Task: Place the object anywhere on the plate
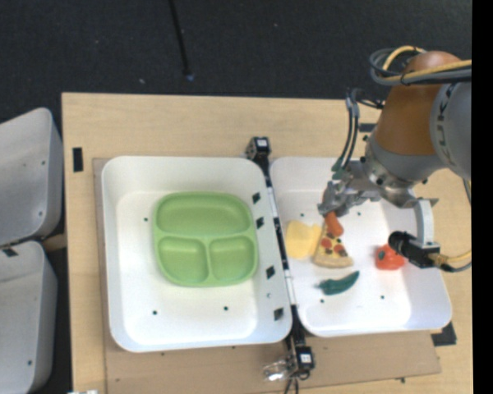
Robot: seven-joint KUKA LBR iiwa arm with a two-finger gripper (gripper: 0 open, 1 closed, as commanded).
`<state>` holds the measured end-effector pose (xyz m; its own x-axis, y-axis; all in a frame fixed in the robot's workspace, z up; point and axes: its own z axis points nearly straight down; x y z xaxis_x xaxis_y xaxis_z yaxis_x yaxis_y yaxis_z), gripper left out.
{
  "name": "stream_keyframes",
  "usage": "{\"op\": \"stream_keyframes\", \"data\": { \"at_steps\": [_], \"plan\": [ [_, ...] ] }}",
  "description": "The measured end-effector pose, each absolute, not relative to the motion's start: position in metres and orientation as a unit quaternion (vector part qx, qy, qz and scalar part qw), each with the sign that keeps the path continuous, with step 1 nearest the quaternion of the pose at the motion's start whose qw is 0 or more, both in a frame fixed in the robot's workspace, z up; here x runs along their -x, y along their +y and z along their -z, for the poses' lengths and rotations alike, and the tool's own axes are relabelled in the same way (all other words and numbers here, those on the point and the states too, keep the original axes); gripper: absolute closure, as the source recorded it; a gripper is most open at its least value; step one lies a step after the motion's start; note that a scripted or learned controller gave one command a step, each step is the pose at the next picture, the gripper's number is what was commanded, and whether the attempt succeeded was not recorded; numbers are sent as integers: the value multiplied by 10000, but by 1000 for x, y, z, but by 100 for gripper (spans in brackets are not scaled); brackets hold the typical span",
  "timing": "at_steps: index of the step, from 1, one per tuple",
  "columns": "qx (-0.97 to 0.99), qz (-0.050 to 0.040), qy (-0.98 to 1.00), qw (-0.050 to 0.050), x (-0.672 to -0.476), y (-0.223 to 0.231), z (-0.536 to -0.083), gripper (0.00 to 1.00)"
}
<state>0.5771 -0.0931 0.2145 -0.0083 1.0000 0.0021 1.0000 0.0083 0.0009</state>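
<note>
Plate (pixel 204 238) sits green in the left bin (pixel 123 302). My pincer (pixel 335 212) hangs over the pizza slice (pixel 332 251) in the right bin (pixel 394 306); whether it grips anything, I cannot tell.

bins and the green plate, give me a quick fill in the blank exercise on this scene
1. The green plate has ____ compartments.
2. The plate lies in the ____ bin of the view.
3. The pizza slice lies in the other bin, between the yellow cheese wedge and the ____ toy tomato.
4. The gripper hangs over the ____ bin.

Missing words: three; left; red; right
</note>
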Motion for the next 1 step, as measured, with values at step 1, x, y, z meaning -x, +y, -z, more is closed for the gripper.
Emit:
{"op": "stream_keyframes", "data": {
  "at_steps": [1],
  "plan": [
    [7046,2,-7096,8,-579,-40,-212,100]
  ]
}}
